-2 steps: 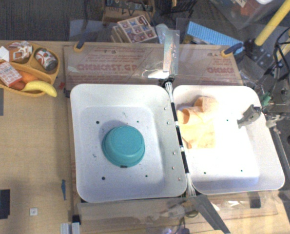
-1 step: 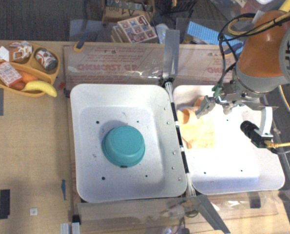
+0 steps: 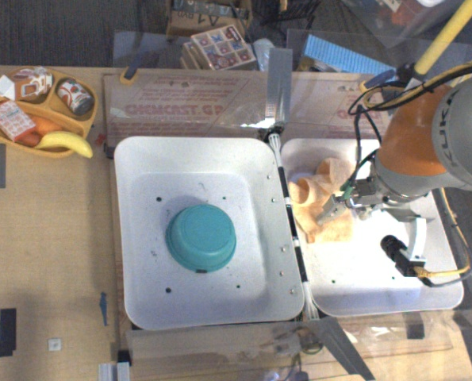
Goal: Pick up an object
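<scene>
Teal bowl (image 3: 202,237) sits upside down mid left bin (image 3: 140,173): rigid, smooth, probably slippery and too wide to pinch; rim edge would be the only hold. Right bin (image 3: 378,288): tan plush-looking toy (image 3: 321,197) by the divider, likely soft, light, squashy; pinch a thick fold or limb. Tool (image 3: 337,205) is down at its right edge; can't tell if it's gripping. Snack tray (image 3: 37,113) far left on tabletop (image 3: 45,252).

Light wood bench (image 3: 45,236) here, with a yellow tray (image 3: 37,117) of toy food parked top left. Dark floor (image 3: 53,14) behind, cluttered with boxes (image 3: 216,44).
</scene>
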Robot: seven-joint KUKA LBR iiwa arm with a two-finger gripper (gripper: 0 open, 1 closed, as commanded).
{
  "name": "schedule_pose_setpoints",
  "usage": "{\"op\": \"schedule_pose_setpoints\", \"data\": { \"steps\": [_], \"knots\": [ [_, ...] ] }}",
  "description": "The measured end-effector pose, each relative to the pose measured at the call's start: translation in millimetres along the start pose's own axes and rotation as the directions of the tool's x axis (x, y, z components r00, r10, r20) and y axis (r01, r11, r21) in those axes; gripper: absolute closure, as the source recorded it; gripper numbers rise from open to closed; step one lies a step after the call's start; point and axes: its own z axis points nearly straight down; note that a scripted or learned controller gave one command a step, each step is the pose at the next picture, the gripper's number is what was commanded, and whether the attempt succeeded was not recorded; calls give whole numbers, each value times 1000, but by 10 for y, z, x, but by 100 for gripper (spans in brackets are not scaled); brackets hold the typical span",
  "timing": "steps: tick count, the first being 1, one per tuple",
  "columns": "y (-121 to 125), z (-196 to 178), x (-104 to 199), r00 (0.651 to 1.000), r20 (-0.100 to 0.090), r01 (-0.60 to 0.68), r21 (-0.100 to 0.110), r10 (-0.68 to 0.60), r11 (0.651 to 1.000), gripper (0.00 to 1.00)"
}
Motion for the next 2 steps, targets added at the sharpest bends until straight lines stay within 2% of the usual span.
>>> {"op": "schedule_pose_setpoints", "data": {
  "steps": [1, 2],
  "knots": [
    [17, 94, 92, 998, 5, 69, -11, -69, 998, 0],
    [29, 5, 103, 998, 1, 70, -13, -70, 997, 100]
  ]
}}
